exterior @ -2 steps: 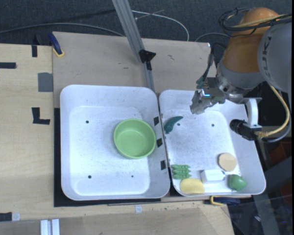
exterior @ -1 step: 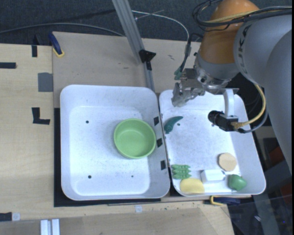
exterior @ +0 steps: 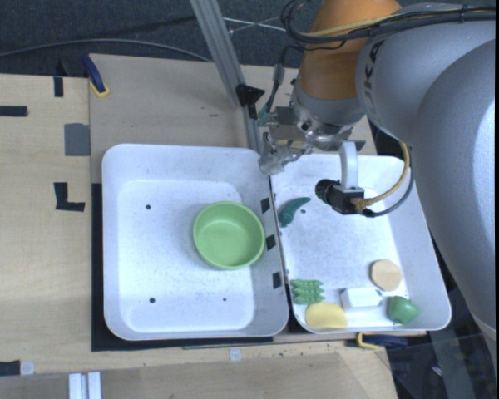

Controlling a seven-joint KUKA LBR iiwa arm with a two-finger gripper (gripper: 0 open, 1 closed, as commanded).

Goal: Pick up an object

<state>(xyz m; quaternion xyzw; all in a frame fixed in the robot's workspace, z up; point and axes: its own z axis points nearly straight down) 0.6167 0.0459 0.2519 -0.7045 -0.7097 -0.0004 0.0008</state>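
Note:
My gripper (exterior: 272, 158) hangs over the far left corner of the right bin (exterior: 416, 248), close to the wall between the two bins. A small dark teal curved piece (exterior: 293, 209) lies on the bin floor just below and to the right of it, apart from it. Along the near edge of the right bin lie a green ridged piece (exterior: 306, 289), a yellow lump (exterior: 325, 314), a white block (exterior: 362, 298), a tan disc (exterior: 386, 274) and a green ball (exterior: 402, 309). A green bowl (exterior: 228, 234) sits upright in the left bin (exterior: 129, 223).
A slanted metal pole (exterior: 220, 48) rises behind the bins near the gripper. A black fitting with a yellow cable (exterior: 343, 196) hangs from the wrist over the right bin. The large grey arm covers the right side.

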